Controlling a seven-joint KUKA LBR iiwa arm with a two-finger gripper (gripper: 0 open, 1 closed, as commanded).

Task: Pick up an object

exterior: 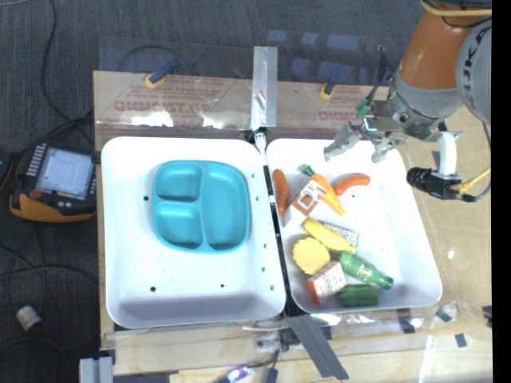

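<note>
My gripper hangs over the far part of the right bin, its two fingers spread open with nothing between them. Just below it lie an orange chili, a carrot and a small orange-and-white carton. An orange sausage-like piece lies along the bin's left wall. Nearer the front sit a corn cob, a yellow lemon-like piece, a green bottle, a red carton and a dark green cucumber.
The left bin holds a blue divided plate. A black cable connector hangs off the arm over the right bin's right rim. A handheld pendant lies on the floor to the left.
</note>
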